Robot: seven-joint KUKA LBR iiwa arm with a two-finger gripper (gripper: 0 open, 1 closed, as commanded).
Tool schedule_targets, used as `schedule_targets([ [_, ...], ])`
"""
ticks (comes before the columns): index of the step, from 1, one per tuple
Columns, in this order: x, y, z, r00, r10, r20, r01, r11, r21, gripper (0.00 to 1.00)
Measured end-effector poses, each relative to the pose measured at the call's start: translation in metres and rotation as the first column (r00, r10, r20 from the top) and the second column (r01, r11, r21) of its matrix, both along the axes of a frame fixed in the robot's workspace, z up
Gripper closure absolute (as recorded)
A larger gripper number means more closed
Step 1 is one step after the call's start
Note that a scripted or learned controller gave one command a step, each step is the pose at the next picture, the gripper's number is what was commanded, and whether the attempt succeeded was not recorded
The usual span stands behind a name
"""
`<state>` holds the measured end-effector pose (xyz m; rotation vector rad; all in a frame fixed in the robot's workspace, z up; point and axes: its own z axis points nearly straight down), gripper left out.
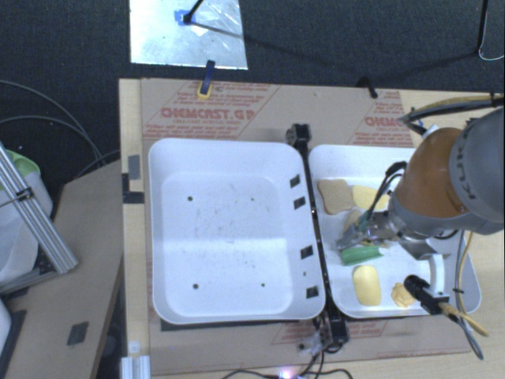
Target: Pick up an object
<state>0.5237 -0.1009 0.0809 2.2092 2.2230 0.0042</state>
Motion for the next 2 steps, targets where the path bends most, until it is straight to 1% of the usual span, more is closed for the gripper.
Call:
schedule_targets([
  [1, 0.002, -0.004, 0.018, 1.0, -0.007, 0.009, 0.007, 1.0, -0.005, 1.0],
  [2, -0.037, 0.064, 0.108, 1.0, 0.004, -0.001, -0.004, 1.0, 0.007, 1.0],
])
